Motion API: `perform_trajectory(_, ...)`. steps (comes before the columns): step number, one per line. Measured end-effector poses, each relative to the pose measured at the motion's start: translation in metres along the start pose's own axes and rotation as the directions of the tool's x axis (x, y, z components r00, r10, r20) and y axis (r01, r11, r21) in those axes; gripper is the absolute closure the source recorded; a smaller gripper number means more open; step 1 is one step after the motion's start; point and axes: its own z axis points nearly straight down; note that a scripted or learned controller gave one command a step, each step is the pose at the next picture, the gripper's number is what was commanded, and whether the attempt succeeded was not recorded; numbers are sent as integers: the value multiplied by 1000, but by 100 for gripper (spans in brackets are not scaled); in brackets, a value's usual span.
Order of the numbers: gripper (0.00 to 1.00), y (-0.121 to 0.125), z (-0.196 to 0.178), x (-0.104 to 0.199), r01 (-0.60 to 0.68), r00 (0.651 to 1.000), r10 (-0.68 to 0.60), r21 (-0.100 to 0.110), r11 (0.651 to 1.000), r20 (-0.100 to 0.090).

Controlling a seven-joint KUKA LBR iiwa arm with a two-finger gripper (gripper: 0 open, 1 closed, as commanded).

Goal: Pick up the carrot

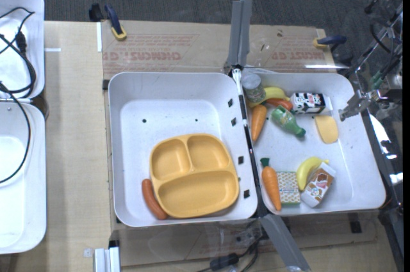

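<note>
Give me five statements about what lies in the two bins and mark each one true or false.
1. The yellow divided plate sits in the left bin. True.
2. A sausage lies beside the plate's lower left edge. True.
3. Both carrots lie in the left bin. False: one carrot and the other carrot both lie in the right bin, near the wall between the bins.
4. The green bottle stands on the plate. False: it lies in the right bin, next to the upper carrot.
5. The pincer hovers over the sausage. False: it is at the right bin's right rim, away from both carrots.
</note>
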Motion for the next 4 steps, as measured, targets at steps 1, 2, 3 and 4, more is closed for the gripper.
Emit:
perform_trajectory(1, 0, -47, 74, 51, 198, 980, -198, 0, 980, -1)
perform_trajectory(2, 0, -8, 129, 99, -212, 977, 212, 1, 977, 0)
perform_trajectory(3, 0, 28, 74, 113, -113, 994, 113, -1, 994, 1)
perform_trajectory(4, 0, -46, 120, 86, 71, 997, -71, 0, 997, 0)
